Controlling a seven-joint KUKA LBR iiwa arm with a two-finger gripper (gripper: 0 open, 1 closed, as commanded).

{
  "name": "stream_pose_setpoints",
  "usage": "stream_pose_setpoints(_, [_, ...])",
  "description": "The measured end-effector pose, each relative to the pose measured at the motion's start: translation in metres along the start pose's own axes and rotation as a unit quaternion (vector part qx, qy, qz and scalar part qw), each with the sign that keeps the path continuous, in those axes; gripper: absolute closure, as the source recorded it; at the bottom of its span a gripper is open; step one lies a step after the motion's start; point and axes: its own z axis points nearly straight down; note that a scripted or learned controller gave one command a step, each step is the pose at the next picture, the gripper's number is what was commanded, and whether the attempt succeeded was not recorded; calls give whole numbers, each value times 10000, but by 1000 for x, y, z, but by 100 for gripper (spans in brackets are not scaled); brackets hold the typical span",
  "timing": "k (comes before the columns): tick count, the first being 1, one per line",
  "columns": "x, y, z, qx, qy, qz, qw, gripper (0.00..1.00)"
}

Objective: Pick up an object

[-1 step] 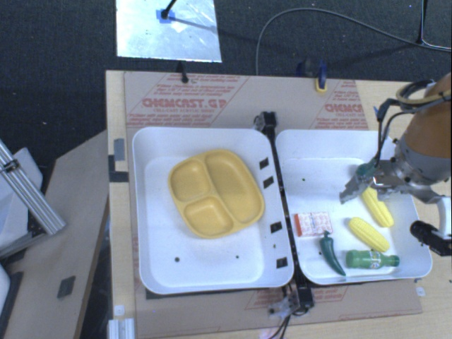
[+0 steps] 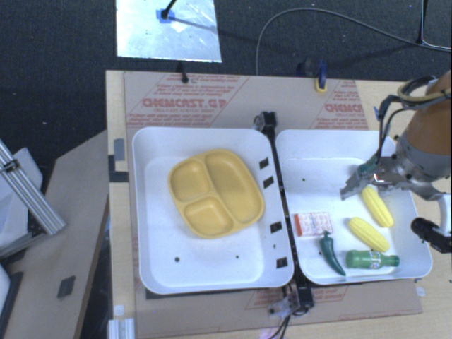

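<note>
Your gripper (image 2: 358, 180) hovers low in the right bin (image 2: 311, 147), fingers spread and holding nothing, just beside the upper corn cob (image 2: 377, 206) (likely the target, being nearest). A second corn cob (image 2: 368, 233), green bottle (image 2: 371, 260), green pepper (image 2: 330, 253) and small packet (image 2: 312, 223) lie nearby. The yellow tray (image 2: 215, 192) fills the left bin (image 2: 152, 189).

Left bin (image 2: 152, 210): we see the yellow divided tray (image 2: 215, 191) filling its middle; bare floor runs along the lower edge and left side.
Right bin (image 2: 311, 150): its upper left is open floor for us to pass.
Right bin, lower half: crowded by two corn cobs (image 2: 376, 205) (image 2: 368, 233), a green bottle (image 2: 371, 260), a green pepper (image 2: 330, 253) and a small packet (image 2: 312, 223).
Right edge of frame: the arm (image 2: 427, 136) and gripper (image 2: 361, 179) block the way, just beside the upper cob.
Between bins: a black-clipped divider (image 2: 275, 182).
</note>
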Motion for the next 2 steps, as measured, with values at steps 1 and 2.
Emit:
stream_pose_setpoints(1, [-1,6,60,20,3,12,10000,0])
stream_pose_setpoints(2, [-1,10,107,-29,5,16,10000,0])
